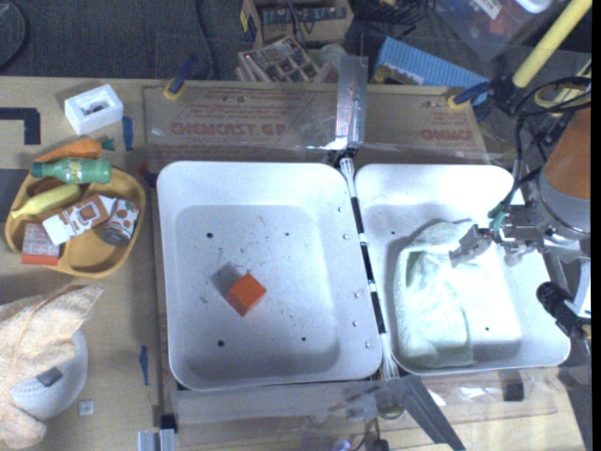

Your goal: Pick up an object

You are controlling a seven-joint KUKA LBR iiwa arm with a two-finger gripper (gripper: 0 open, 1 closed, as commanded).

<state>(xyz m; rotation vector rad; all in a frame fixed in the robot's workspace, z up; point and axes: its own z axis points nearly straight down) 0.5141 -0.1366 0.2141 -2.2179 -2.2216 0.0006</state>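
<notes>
A small orange cube lies in the left bin, a little left of its middle. A pale, crumpled whitish-green cloth fills much of the right bin. My gripper reaches in from the right, low over the right bin, right at the cloth's upper right edge. Whether it touches the cloth is unclear. The arm's orange band shows at the right edge.
Left of the bins, a wooden bowl holds toy food and small boxes. A white box sits behind it and a beige cloth lies in front. Cables and clutter stand beyond the bench.
</notes>
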